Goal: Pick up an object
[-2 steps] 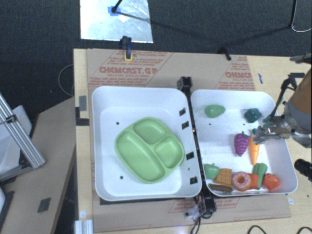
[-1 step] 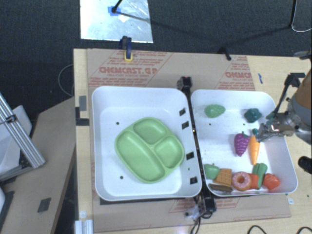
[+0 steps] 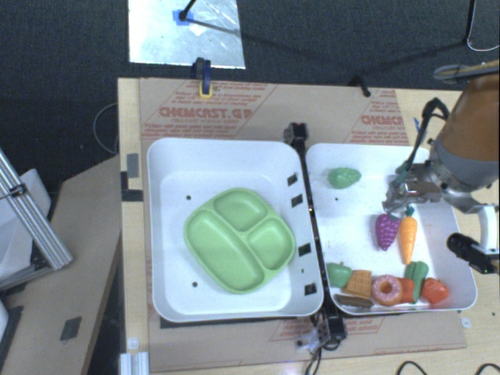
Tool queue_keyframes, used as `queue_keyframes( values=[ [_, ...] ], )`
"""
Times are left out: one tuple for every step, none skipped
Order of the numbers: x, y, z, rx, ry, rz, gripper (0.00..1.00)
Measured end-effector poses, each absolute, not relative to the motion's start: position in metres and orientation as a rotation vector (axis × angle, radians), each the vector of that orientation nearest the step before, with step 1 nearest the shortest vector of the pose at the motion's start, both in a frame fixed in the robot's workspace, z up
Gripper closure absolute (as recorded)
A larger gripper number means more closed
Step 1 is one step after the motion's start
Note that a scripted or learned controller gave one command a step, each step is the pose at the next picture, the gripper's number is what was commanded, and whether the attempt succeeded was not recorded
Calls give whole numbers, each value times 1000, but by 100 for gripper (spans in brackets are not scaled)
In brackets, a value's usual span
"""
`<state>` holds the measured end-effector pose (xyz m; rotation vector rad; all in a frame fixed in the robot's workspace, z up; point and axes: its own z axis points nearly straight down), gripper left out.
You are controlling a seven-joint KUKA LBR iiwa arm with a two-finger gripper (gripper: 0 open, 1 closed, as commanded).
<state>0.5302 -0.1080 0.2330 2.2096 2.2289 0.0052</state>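
Toy food, the pick of which the task calls for, lies in the right bin point(image 3: 469, 291), mostly crowded along its near wall. From left to right in that near row: a green piece point(image 3: 339, 273), a tan waffle-like piece point(image 3: 360, 283), a pink-frosted doughnut point(image 3: 387, 289), a small green vegetable point(image 3: 416, 271) and a red piece point(image 3: 434, 291), each touching or just beside its neighbour. A little farther in, near the bin's middle, a purple bunch of grapes point(image 3: 385, 230) and an orange carrot point(image 3: 407, 239) lie side by side, both lengthwise near to far. Toward the far left of this bin a pale green leafy piece point(image 3: 343, 178) sits alone, well apart from the rest.

The left bin point(image 3: 168, 170) holds a light green divided plate point(image 3: 238, 239) with three compartments, lying flat near the bin's middle.

The gripper point(image 3: 403, 198) hangs just beyond the far ends of the grapes and carrot, over the right bin. Whether its fingers are spread or closed cannot be told from this angle, and nothing is seen between them. The grey arm point(image 3: 467, 151) with its orange band comes in from the right.

Both bins rest on a brown board covering the surface point(image 3: 234, 112). Beyond it, on the dark floor, lies a shiny sheet point(image 3: 187, 22).
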Motion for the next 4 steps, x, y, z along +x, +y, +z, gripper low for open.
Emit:
queue_keyframes(
  values=[
    [566, -68, 220, 2209, 2230, 4, 100],
    [594, -26, 214, 2211, 2229, 4, 100],
    [615, -9, 228, 2213, 2227, 4, 100],
    [608, -3, 229, 2214, 2227, 1, 100]
  ],
)
